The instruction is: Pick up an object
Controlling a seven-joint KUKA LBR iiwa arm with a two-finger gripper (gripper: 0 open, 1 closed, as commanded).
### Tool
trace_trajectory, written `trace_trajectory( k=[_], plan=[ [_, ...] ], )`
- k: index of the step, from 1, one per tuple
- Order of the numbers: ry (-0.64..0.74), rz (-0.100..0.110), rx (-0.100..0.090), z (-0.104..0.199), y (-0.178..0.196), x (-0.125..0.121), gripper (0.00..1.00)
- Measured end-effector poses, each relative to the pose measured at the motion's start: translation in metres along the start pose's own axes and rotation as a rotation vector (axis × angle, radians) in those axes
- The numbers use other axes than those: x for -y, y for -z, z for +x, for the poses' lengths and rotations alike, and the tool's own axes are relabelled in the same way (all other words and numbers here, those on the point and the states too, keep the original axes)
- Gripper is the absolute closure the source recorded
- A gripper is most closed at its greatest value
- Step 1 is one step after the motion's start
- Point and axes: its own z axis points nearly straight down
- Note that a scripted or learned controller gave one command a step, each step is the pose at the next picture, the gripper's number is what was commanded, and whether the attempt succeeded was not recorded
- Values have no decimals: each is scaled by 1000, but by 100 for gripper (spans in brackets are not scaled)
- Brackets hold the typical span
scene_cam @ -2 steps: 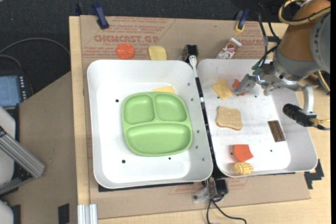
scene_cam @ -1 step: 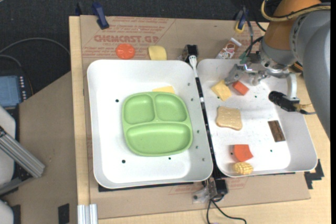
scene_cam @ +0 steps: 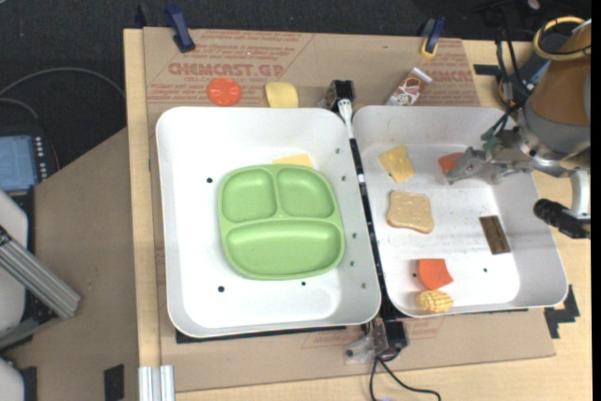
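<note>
fingers (scene_cam: 467,166) are low in the right bin (scene_cam: 535,291) at a red piece (scene_cam: 451,163), placed for a grasp; open or closed cannot be told. toast slice (scene_cam: 410,212) and brown block (scene_cam: 494,234) lie just below them.

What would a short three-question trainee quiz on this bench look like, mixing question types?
1. True or false: the green divided plate lies in the right bin.
2. Which item lies nearest the gripper? A corn cob B red piece C toast slice
3. Name the item that lies closest to the corn cob.

Key: 1 false, it's in the left bin. 2 B. 3 the orange piece.
</note>
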Motion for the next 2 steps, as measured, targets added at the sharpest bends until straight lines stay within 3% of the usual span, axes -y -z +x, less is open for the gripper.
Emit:
trace_trajectory(
  k=[1, 2],
  plan=[
    [9, -4, 16, 51, -2, -40, 0],
    [5, -6, 18, 48, 10, -39, 100]
  ],
)
